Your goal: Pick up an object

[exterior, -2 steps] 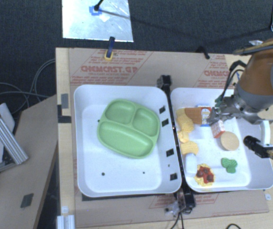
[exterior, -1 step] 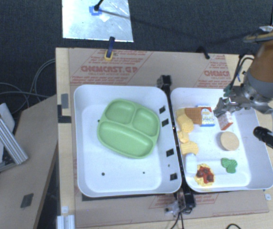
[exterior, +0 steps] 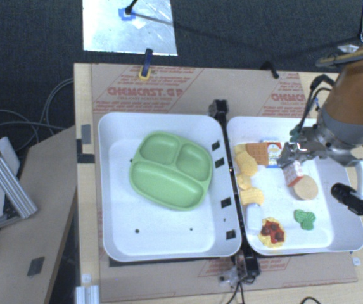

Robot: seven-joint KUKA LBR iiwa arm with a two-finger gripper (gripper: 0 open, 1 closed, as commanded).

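The right bin holds several toy foods. A brown toast slice and a red and white packet lie at its back. Yellow pieces sit along its left wall, with another yellow piece below them. A small can with a tan round end lies in the middle. A green broccoli piece and a red and yellow piece lie near the front. My gripper hangs over the back of this bin, just right of the packet and above the can.
The left bin bears a green divided plate. Black clips line the wall between the bins. The arm's orange band and grey wrist cover the right bin's back right corner. A black bracket juts over its right rim.
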